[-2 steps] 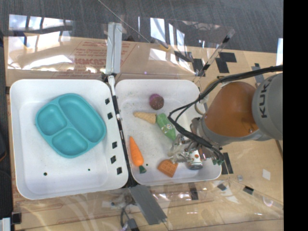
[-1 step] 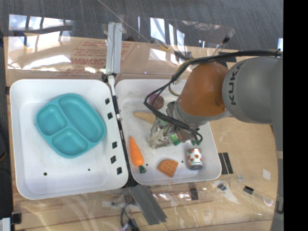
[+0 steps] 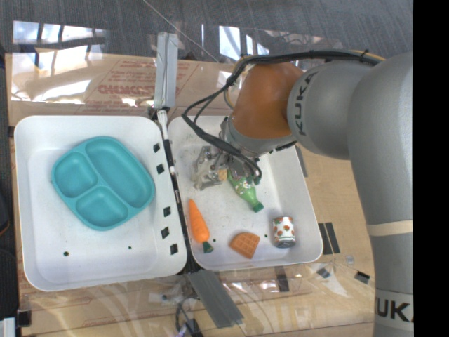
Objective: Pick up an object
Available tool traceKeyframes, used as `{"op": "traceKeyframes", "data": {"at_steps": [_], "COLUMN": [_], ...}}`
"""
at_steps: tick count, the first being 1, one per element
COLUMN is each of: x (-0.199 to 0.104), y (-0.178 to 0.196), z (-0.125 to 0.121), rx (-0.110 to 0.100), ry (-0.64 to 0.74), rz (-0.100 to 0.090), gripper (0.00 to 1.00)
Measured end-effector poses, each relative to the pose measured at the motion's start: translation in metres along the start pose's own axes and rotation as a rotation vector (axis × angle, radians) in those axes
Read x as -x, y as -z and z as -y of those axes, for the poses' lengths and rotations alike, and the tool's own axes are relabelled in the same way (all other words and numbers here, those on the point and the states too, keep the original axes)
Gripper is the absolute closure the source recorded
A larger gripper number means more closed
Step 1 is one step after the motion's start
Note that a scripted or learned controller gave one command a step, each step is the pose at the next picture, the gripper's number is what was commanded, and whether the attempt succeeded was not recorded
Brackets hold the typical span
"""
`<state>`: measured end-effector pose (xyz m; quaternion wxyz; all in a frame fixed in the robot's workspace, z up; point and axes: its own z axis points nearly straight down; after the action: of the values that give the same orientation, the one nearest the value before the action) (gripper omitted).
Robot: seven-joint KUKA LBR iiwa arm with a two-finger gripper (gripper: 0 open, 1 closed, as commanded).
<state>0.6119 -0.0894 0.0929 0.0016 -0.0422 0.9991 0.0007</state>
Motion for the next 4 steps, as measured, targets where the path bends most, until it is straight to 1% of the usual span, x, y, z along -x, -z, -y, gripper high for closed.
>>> {"op": "traceKeyframes", "data": {"at_steps": [1, 2, 3, 4], "x": [0.001, 0.045, 0.044, 0.046], "y": [0.011, 0.000, 0.000, 0.012], "z": [0.000, 0.012, 0.015, 0.015], "rx": [-0.001, -0.002, -0.002, -0.003], "ry": [0.003, -0.034, -0.181, -0.177], "rz": [0.003, -0.001, 0.000, 0.004], "gripper": [1.00, 1.00, 1.00, 1.00]}}
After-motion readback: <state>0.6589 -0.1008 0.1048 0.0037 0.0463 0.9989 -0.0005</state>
